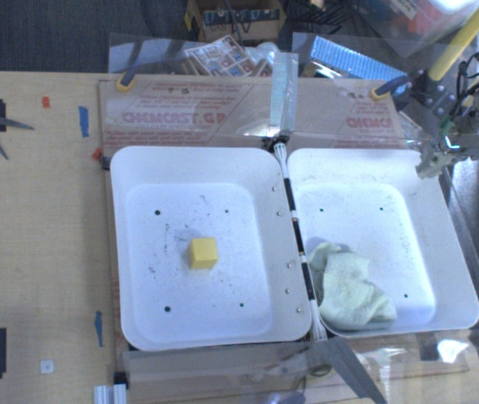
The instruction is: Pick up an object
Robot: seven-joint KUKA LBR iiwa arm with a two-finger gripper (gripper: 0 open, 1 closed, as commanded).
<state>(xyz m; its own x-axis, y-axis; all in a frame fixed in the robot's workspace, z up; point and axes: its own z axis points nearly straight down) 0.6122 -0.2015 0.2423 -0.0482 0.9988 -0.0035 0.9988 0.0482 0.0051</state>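
Smooth white plastic bins, a matt yellow block, a crumpled soft cloth, a pale wood bench.

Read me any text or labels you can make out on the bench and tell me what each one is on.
"CHEMCAST GP", red, partly blurred: on the left clear panel behind the left bin.
The same red print on the right clear panel is too blurred to read.
Printed leaflet behind the panels: too small to read.
The yellow block and the pale cloth show no text.

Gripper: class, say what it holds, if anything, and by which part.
Nothing is held. The yellow block lies loose in the left bin; the crumpled cloth lies in the right bin.
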